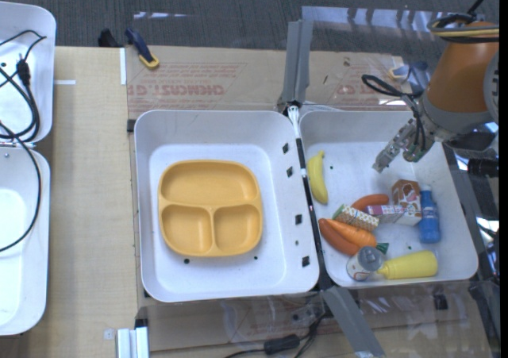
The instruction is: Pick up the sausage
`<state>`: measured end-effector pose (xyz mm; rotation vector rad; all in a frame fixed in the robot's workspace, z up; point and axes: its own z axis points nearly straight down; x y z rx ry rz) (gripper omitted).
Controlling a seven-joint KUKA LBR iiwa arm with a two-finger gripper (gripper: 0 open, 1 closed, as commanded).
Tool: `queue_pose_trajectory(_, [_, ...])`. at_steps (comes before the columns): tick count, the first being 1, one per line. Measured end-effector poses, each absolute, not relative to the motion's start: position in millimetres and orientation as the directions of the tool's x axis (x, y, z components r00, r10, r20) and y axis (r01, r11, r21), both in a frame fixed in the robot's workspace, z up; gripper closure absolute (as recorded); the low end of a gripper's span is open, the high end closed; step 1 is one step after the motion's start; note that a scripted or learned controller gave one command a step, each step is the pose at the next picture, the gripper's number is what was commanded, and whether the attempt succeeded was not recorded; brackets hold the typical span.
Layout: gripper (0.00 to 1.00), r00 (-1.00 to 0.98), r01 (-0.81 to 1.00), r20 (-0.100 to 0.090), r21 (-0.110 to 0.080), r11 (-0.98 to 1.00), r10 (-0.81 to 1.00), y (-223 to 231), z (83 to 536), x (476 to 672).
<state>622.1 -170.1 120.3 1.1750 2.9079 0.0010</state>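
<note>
Sausage in the right bin, below the gripper

The sausage (370,202) is seen lying in the right bin (349,138), touching the small carton (406,201) and above the carrot (346,236). The gripper (394,152) is placed higher and to the right, apart from it, with fingers slightly parted and nothing between them.

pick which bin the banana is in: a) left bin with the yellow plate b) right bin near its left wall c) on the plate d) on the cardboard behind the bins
b: the banana lies in the right bin close to its left wall, apart from the plate, which sits in the left bin.
</note>
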Motion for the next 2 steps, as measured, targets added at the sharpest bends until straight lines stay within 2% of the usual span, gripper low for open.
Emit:
queue_pose_trajectory(1, [0.00, -0.719, 0.695, -0.004, 0.002, 0.719, 0.695, -170.0, 120.3, 622.1])
queue_pose_trajectory(2, [0.00, -0.690, 0.724, 0.000, 0.000, 0.690, 0.724, -101.7, 92.0, 612.0])
